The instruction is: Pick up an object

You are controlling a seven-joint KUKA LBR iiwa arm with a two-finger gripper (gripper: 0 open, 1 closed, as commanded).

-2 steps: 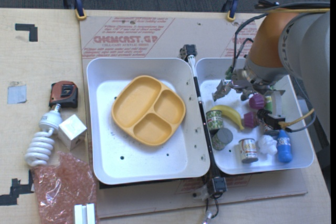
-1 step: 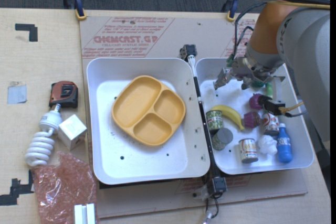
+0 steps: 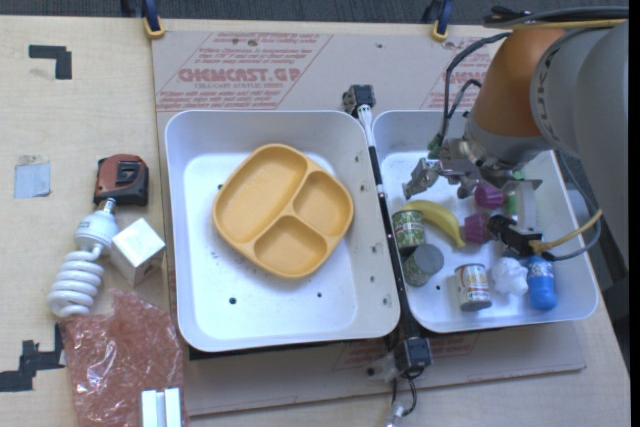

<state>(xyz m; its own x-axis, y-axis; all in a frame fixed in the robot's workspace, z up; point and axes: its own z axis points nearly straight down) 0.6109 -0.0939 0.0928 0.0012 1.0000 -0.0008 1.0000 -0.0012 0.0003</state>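
The right bin [image 3: 570, 310] holds a banana [image 3: 438, 218], a green-labelled can [image 3: 408, 228], a grey can on its side [image 3: 428, 262], an upright tin [image 3: 472, 286], a crumpled white piece [image 3: 510, 277], a small blue bottle [image 3: 541, 286] and purple pieces [image 3: 476, 228]. My gripper [image 3: 442, 183] hangs over the bin's upper middle, just above the banana. It is open, with nothing between its fingers. The grey arm with its orange band [image 3: 520, 75] comes in from the upper right and hides part of the bin's far right.
A yellow divided plate [image 3: 285, 210] lies in the left bin [image 3: 190, 245]. On the bench to the left are a tape measure [image 3: 121, 180], a spiral light bulb [image 3: 85, 260], a white cube [image 3: 138, 245] and a pink plastic bag [image 3: 120, 355].
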